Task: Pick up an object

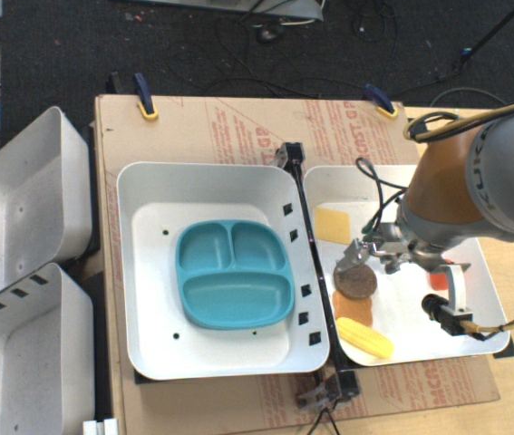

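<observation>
Camera view: gripper (366,254) hangs low over the right bin (403,326), at the bin's left-centre, w/ the arm coming in from the right. We can't tell whether the gripper is apart or together; the wrist body covers too much of it, and we see nothing clamped in it.

Nearest obj is the brown disc (357,282). It lies flat on the bin floor just below-left of the gripper tip in frame, touching or nearly touching it; we can't say which. It's round, so no long axis to line up with, and approach angle shouldn't matter much.

Other things in the same bin:
- yellow square slab (334,225), just up-left of the gripper, lying flat
- orange piece (353,309), right against the disc's lower edge, partly tucked under it
- yellow corn-like piece (365,339), near the front wall, long axis running upper-left to lower-right
- red thing (438,280), mostly hidden by the arm

Left bin (139,270) holds a teal divided plate (234,275), well apart from the gripper across the divider. Both bins sit on the cardboard-covered surface (238,130).

Our read: the disc is the likely pick, w/ only a small shift down-left needed to centre on it. Risk: it's thin and flat, and the orange piece crowds one side.
</observation>
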Available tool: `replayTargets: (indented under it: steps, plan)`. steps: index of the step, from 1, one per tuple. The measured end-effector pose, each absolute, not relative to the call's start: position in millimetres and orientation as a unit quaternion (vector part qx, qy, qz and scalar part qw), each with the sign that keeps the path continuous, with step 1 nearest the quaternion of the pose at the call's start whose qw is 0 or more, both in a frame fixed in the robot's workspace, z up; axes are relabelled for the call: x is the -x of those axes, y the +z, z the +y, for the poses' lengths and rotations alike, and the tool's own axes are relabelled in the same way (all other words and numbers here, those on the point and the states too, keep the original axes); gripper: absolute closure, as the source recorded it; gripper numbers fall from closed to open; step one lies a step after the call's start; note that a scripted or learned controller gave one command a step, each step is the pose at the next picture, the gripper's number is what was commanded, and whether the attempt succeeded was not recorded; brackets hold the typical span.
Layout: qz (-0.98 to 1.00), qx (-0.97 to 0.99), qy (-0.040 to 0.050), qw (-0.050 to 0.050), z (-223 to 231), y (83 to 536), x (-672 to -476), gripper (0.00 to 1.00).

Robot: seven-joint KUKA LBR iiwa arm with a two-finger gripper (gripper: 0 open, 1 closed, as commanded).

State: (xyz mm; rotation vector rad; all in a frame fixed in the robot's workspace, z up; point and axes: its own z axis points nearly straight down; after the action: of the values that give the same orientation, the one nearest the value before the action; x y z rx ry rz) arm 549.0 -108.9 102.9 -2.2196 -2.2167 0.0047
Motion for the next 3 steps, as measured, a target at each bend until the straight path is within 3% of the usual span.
replayTargets:
  steps: [1,3]
  plan:
    - [-0.706,0.708,-0.0002,0.0,-109,117,-550.4,1.0]
    - [-0.708,0.706,-0.0013,-0.002,-109,208,-546.6,1.0]
